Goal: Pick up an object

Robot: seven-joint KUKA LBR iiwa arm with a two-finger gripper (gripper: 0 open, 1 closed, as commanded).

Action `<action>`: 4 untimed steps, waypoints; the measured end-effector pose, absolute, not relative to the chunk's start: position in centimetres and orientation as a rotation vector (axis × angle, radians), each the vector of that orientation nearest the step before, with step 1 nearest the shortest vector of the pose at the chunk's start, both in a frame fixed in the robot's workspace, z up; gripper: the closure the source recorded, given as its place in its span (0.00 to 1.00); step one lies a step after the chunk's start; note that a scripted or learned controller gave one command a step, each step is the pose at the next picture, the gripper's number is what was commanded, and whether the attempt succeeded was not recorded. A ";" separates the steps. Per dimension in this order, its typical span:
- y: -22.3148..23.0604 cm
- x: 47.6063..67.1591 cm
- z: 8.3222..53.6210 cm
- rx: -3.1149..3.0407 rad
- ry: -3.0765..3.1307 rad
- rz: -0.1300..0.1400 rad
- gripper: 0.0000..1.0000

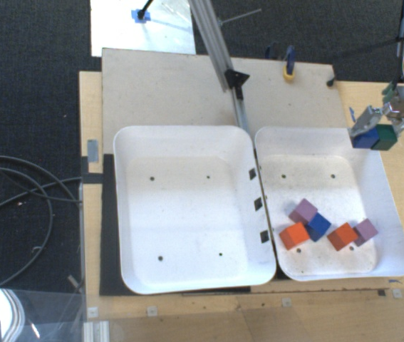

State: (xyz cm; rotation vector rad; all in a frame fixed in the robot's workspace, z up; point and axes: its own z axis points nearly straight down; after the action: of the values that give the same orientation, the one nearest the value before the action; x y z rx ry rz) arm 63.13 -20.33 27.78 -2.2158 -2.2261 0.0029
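blue-and-green block (374, 138) between the fingers (364, 122), lifted over the right bin's far right rim | five blocks below-left of the fingers on that bin's floor: purple (303, 210), blue (319, 226), orange (294, 235), orange (342, 236), purple (366, 229), clustered and touching

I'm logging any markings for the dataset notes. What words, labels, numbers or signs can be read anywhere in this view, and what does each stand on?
None: no readable text anywhere.
The blocks in the right bin show plain coloured faces.
The small black tabs on the divide between the bins carry no legible marks.
The grey tag on the bench's edge is too small and blurred to read.
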 end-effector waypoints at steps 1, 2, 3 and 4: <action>-20.9 59.5 13.5 -2.215 -2.218 0.006 0.00; -21.0 59.8 15.1 -2.218 -2.227 -0.002 1.00; -10.6 56.9 14.5 -2.205 -2.230 -0.001 1.00; -0.3 60.7 19.1 -2.206 -2.236 -0.009 1.00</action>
State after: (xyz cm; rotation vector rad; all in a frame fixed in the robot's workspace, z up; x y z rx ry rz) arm 60.73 -0.34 19.14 -2.2062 -2.2364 -0.0092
